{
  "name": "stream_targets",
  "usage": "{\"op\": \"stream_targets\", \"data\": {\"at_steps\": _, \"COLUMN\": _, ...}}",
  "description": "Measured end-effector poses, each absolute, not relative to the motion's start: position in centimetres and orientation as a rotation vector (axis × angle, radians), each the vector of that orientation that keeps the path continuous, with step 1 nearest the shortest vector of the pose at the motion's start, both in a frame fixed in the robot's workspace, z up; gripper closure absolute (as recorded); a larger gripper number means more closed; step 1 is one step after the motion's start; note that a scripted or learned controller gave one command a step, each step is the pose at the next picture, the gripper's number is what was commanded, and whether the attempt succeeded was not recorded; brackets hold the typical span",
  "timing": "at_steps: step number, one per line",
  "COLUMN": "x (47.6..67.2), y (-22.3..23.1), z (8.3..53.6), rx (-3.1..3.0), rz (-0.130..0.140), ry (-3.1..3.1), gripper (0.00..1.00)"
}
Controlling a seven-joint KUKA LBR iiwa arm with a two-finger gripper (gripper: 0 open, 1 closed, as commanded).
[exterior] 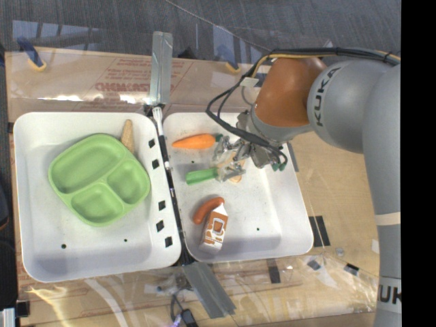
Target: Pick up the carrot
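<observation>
1. The orange tapered carrot [194, 142] lies flat near the back of the right white bin [289, 210], free of any grip.
2. Just beside it hovers the metal two-finger gripper [230, 161]; how it is set, I cannot tell.
3. A green cylinder [201, 176] lies below the carrot, apparently not in the way.

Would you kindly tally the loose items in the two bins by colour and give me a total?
Orange: 1, the carrot
Green: 2, the divided plate and the green vegetable
Red: 1, the sausage
Tan: 1, the bread stick
White and brown: 1, the small carton
Total: 6
</observation>
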State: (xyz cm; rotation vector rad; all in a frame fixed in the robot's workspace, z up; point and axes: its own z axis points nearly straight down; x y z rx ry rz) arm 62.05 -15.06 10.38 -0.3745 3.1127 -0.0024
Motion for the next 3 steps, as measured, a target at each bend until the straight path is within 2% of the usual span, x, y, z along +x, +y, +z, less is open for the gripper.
{"op": "stream_targets", "data": {"at_steps": 1, "x": 65.3, "y": -8.3, "z": 19.5, "rx": -0.022, "rz": -0.001, "ry": 3.134, "gripper": 1.0}}
{"op": "stream_targets", "data": {"at_steps": 2, "x": 57.4, "y": -7.9, "z": 19.3, "rx": -0.464, "rz": 0.0, "ry": 3.107, "gripper": 1.0}}
{"op": "stream_targets", "data": {"at_steps": 3, "x": 62.4, "y": -7.0, "z": 19.3, "rx": -1.17, "rz": -0.001, "ry": 2.912, "gripper": 1.0}}
